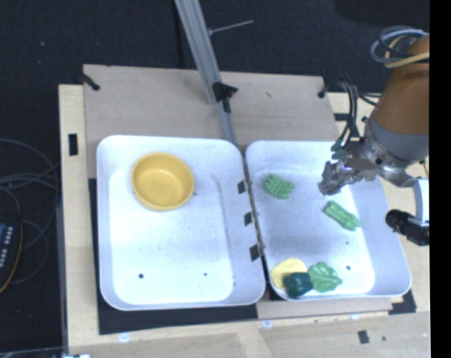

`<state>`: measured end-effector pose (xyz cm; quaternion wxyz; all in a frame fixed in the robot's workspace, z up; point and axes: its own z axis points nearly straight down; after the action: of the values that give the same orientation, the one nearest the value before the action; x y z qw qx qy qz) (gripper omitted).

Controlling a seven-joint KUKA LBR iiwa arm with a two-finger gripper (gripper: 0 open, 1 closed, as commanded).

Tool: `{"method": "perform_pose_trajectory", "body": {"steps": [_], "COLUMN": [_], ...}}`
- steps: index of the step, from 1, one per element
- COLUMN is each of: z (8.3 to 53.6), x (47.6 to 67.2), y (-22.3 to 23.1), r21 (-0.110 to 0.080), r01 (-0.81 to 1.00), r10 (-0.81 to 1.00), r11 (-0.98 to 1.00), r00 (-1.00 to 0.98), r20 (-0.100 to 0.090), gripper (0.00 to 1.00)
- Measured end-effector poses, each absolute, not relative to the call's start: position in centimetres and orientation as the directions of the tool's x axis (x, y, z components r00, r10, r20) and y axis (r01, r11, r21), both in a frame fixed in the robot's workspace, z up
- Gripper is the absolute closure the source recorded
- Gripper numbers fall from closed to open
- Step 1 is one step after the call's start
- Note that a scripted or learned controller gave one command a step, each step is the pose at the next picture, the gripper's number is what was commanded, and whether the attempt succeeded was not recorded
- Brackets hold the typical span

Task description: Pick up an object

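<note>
I am hovering my jaws (335, 179) over the right bin (374, 233); I cannot tell their state. The long green piece (341, 215) is lying just below them, its long axis slanting from upper left to lower right.

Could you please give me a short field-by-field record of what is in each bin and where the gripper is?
left bin: one yellow bowl, upright, toward the far left
right bin: two green ridged pieces, and; near front edge, a yellow piece, dark green block, green leafy piece, clustered
gripper: over the right bin, between the ridged pieces
held: nothing seen
</note>
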<state>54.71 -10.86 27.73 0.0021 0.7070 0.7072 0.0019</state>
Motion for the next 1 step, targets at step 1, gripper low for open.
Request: {"method": "perform_pose_trajectory", "body": {"steps": [1], "z": [26.91], "x": [54.79], "y": [-6.76], "r21": [0.001], "r01": [1.000], "r10": [1.000], "r11": [0.002], "r00": [-0.002], "r20": [0.000], "gripper": [1.00]}}
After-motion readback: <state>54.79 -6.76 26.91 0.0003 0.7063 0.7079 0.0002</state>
